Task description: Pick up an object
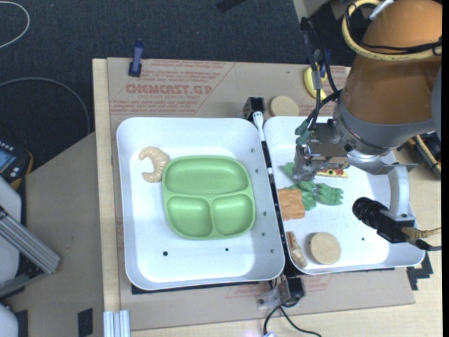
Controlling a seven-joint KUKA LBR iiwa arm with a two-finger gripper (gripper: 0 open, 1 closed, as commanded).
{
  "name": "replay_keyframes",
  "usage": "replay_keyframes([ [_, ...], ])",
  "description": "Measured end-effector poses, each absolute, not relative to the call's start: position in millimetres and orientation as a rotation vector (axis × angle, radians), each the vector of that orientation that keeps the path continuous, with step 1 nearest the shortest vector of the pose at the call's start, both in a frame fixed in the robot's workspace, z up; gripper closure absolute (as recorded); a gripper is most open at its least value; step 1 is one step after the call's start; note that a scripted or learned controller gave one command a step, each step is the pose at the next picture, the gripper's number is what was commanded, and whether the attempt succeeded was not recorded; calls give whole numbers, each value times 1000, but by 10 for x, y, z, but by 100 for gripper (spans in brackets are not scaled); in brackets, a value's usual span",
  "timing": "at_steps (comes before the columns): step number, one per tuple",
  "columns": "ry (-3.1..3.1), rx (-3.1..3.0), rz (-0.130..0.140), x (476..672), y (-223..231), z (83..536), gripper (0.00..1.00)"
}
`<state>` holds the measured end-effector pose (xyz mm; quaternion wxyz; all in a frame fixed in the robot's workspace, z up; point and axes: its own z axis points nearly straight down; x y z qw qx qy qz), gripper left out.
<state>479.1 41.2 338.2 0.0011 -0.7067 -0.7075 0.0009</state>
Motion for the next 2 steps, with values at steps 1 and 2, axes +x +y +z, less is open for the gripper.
replay_keyframes([
  [1, -2219, -2217, 6, 4786, 574, 2962, 100],
  [2, -2226, -2223, -9, 4802, 578, 3570, 100],
])
